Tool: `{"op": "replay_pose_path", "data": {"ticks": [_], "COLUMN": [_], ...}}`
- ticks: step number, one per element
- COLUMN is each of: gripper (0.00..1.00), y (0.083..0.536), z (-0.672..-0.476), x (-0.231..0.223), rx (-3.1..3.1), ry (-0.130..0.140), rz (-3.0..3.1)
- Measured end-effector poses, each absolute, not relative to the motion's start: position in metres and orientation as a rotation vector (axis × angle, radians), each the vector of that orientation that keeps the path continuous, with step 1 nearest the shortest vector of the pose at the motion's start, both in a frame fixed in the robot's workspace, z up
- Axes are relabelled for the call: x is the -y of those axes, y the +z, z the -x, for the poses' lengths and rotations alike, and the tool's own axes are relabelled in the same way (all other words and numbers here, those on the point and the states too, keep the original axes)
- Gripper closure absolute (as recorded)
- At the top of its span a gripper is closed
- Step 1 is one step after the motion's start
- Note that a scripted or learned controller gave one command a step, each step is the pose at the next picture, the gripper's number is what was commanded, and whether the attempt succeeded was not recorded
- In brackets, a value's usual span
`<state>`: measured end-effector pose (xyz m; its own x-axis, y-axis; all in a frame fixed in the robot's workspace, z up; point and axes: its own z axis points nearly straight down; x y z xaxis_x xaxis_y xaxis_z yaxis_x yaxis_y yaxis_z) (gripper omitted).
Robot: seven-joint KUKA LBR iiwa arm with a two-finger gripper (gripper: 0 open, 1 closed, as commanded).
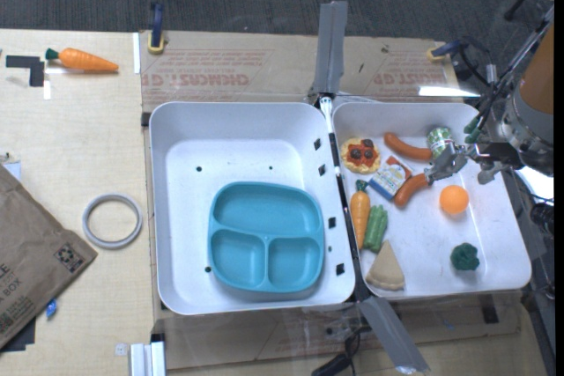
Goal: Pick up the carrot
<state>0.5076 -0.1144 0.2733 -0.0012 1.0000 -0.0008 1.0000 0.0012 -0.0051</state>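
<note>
So, starting far left on the pale wooden worktop (pixel 88 136), we've got a spare orange carrot with a green top (pixel 81 60) lying near the back edge, and a grey tape ring (pixel 112 219) further forward. The left white bin (pixel 176 189) holds a blue divided plastic plate (pixel 266 236). Over in the right white bin (pixel 493 273), the small orange toy carrot (pixel 359 213) lies by the left wall, touching a green pickle-like vegetable (pixel 376 227). An orange ball (pixel 454 200) sits further right. The pincer (pixel 443 165) hangs above a red sausage (pixel 412 187); we can't tell how wide it's spread.
</note>
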Motion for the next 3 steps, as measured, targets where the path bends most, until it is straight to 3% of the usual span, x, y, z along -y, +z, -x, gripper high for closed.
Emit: {"op": "replay_pose_path", "data": {"ticks": [1,2,3], "gripper": [0.00,0.00,1.00], "y": [0.222,0.100,0.107], "z": [-0.536,-0.547,-0.547], "x": [0.189,0.206,0.207], "rx": [2.316,2.279,2.276], "ry": [0.005,0.001,0.003], "rz": [2.117,2.160,2.162]}}
